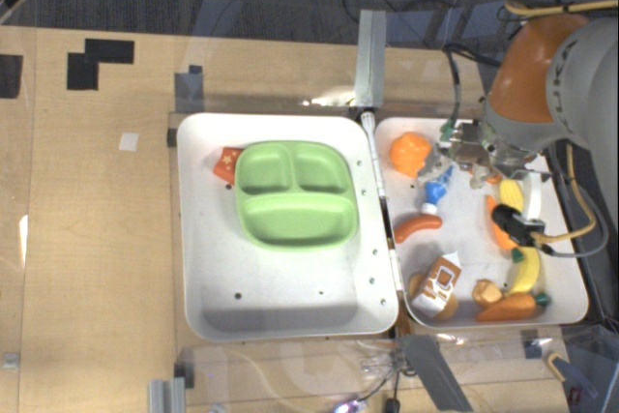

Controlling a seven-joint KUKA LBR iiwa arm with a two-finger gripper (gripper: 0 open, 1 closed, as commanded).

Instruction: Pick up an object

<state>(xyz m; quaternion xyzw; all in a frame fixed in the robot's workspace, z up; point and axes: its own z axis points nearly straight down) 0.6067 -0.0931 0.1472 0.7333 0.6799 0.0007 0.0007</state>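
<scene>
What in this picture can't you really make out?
- Gripper, camera view: the arm's wrist covers it; whether it holds anything is unclear.
- Red item, left bin: mostly under the green tray.
- Things by the right bin's right wall: overlapped by cable, too small to name.

We see two bins side by side on the bench. The left bin (pixel 208 290) holds a divided plate (pixel 294 191), with a small packet (pixel 226 165) tucked at its left rear corner. In the right bin (pixel 571 300), an orange (pixel 409 152) lies at the rear left, a sausage (pixel 417 227) in front of it, a carton (pixel 436 285) nearer still, and a banana (pixel 524 273) and carrot (pixel 506 308) at the front right.
</scene>
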